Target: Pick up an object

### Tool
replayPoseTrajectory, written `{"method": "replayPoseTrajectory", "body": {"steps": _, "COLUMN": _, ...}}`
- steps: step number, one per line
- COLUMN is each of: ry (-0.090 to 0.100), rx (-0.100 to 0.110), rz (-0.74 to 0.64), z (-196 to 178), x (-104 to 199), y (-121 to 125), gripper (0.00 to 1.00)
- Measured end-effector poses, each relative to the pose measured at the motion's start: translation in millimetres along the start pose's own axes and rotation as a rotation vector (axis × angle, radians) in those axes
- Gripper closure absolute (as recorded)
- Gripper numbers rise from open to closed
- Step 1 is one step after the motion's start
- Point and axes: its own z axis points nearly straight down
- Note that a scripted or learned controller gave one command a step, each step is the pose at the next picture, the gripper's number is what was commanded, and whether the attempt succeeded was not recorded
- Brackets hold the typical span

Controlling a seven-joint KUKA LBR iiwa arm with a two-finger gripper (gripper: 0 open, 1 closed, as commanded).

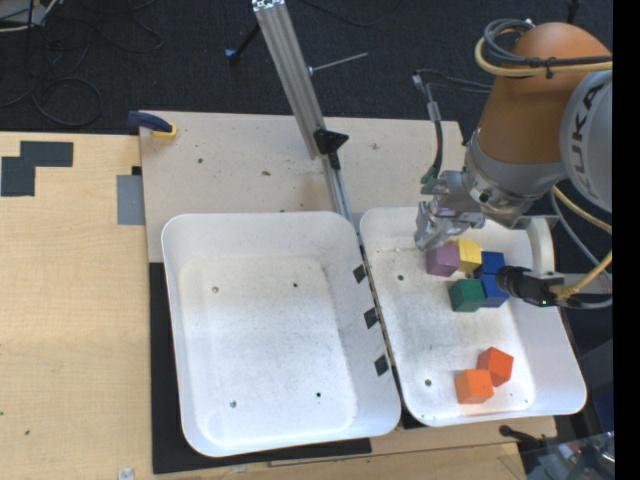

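You see two shallow white plastic bins with round corners, side by side on a pale wooden bench (70,298). The left bin (190,258) has a smooth floor with little dark specks. The right bin (560,388) holds small blocks with flat sides and sharp corners. A purple block (442,259), a yellow block (470,253), two blue blocks (493,264) and a green block (466,295) sit packed together near the far end of that bin. Two orange blocks (484,375) touch each other near the close end, well apart from the rest. The shiny metal gripper (436,230) hangs right over the purple block, at its far edge. You cannot tell how its jaws stand, because the wrist hides them. Above it is the arm's smooth round orange band (545,78). A long ridged metal bar (292,78) leans over the bench behind the bins.
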Motion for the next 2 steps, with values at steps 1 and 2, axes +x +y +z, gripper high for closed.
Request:
{"method": "replayPoseTrajectory", "body": {"steps": 1, "ry": 0.000, "rx": 0.000, "rz": 0.000, "z": 4.7, "x": 48.3, "y": -1.1, "gripper": 1.00}}
{"method": "replayPoseTrajectory", "body": {"steps": 2, "ry": 0.000, "rx": 0.001, "rz": -0.001, "z": 10.7, "x": 98.3, "y": 0.6, "gripper": 1.00}}
